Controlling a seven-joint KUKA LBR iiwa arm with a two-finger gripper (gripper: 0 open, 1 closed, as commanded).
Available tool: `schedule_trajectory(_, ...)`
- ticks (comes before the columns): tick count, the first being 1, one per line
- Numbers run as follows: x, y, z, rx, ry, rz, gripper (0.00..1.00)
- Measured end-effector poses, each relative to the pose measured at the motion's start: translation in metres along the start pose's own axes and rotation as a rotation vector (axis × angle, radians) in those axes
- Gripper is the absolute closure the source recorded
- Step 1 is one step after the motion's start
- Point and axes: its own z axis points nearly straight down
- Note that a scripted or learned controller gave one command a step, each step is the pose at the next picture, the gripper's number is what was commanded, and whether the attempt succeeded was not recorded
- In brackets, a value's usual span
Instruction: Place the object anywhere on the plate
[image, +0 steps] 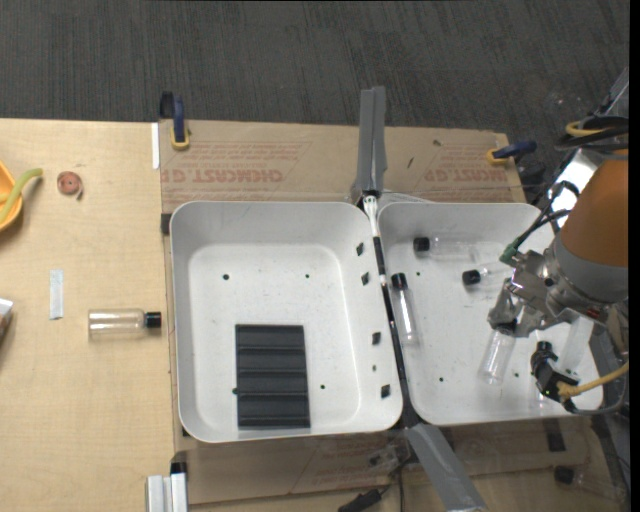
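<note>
Clear vial (495, 358) hangs below the gripper (505, 318) at right of frame.
Whether it is clamped, I cannot tell; confirm hold, then carry left to the black plate (271, 377).

Bright, even overhead light; two shallow white plastic bins (290, 225) glare slightly, shadows stay soft, focus mildly soft throughout.

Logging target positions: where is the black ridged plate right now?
The black ridged plate lies in the left white bin, near its front wall, across the divider from the clear vials.
</note>
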Motion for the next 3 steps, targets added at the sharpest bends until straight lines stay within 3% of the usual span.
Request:
schedule_trajectory(1,0.103,0.028,-0.004,-0.002,-0.001,-0.153,1.00)
schedule_trajectory(2,0.202,0.025,0.016,-0.002,-0.002,-0.087,1.00)
schedule_trajectory(3,0.202,0.025,0.017,-0.002,-0.003,-0.086,0.00)
